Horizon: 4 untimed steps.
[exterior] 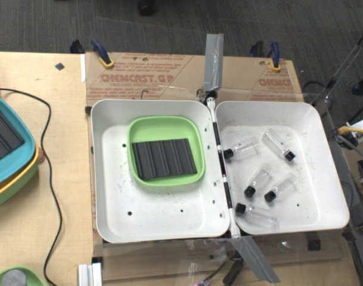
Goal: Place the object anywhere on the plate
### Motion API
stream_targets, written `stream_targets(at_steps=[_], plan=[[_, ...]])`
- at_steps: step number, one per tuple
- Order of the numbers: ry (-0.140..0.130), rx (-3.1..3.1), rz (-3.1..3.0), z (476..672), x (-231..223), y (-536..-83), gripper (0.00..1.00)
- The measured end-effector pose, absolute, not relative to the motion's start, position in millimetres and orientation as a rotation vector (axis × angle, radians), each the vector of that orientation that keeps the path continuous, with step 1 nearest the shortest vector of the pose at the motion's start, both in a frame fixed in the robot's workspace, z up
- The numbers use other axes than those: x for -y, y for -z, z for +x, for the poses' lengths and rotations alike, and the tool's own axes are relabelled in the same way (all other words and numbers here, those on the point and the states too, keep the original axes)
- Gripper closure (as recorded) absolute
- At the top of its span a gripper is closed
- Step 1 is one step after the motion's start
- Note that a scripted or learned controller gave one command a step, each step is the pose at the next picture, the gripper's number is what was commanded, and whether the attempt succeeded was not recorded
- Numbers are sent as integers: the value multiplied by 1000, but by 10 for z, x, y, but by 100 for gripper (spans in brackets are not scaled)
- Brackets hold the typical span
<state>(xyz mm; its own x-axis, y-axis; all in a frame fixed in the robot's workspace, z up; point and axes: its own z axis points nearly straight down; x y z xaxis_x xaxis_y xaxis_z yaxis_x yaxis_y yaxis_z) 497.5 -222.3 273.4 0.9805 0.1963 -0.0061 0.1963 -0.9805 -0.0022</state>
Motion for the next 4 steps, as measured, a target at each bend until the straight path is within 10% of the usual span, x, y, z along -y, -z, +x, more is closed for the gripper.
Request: stream_targets(at_steps=[1,2,3,4], plan=[[-9,309,-3124,4771,2225,-2824,0],[-10,320,-3125,5236,2220,-4185,0],[-11,325,-3124,5425,2218,-3545,0],[-8,322,-3125,5705,2220,-4122,0]])
